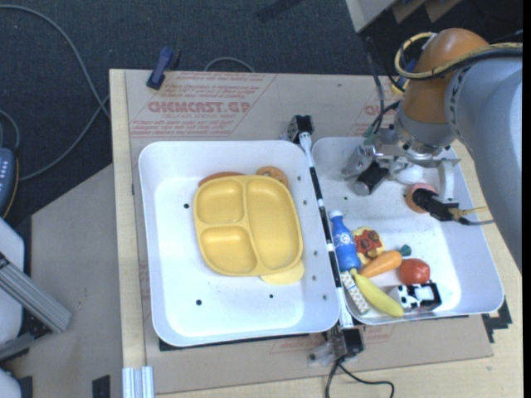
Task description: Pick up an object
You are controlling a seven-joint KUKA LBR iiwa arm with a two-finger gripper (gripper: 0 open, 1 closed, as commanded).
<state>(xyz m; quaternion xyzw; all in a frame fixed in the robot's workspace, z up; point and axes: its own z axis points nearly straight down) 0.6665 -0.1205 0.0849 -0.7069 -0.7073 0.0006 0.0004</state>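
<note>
My gripper hangs over the far part of the right bin, below the orange-banded wrist. Its two dark fingers stand apart, open, and I see nothing held between them. A small round pinkish thing lies close to the right finger. Nearer the front of that bin lie a blue bottle, a carrot, a red tomato, a yellow banana, a black-and-white toy and a small red-and-yellow piece.
The left bin holds a yellow divided plate with a brown round thing at its far edge. A black clip sits at the top of the divider between the bins. A blue object lies on the board's far left.
</note>
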